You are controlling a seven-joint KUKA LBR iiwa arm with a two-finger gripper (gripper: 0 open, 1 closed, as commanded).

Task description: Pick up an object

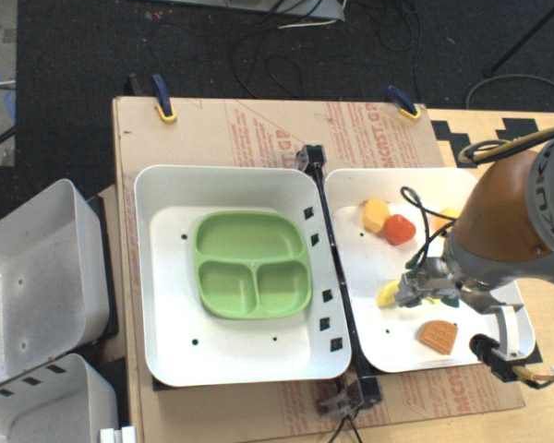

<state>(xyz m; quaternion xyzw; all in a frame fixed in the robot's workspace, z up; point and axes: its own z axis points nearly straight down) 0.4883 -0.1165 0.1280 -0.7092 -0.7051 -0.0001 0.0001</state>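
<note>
We see a small yellow object (387,294) lying in the right bin (377,344), near its left wall, with the tool (412,290) low just beside it on the right, perhaps touching; we cannot tell whether the tool is open or closed. Toward the bin's front lies a tan cookie-like piece (438,336); farther back a yellow block (376,215) touches a red ball (399,230). The left bin (166,340) holds a green divided plate (254,264). Both bins rest on the cardboard-covered surface (249,132)
</note>
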